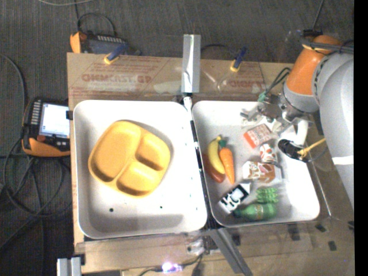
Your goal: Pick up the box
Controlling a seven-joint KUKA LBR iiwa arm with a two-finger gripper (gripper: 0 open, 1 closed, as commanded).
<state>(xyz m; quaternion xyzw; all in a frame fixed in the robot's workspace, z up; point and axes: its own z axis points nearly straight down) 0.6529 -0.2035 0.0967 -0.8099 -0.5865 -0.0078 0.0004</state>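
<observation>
In the right bin (310, 211) a small orange-red box (257, 135) lies flat near the back. A black-and-white box (234, 197) lies near the front, beside a green item (260, 209). My gripper (263, 111) hangs over the back of the right bin, just above and behind the orange-red box. Nothing is visibly held in it. The grey arm with its orange band (303, 76) reaches in from the right.
A banana (215, 157) and a carrot (227, 163) lie side by side left of the boxes. Two small printed packets (268, 153) (260, 171) sit in the bin's middle. The left bin (86, 211) holds a yellow divided tray (131, 157).
</observation>
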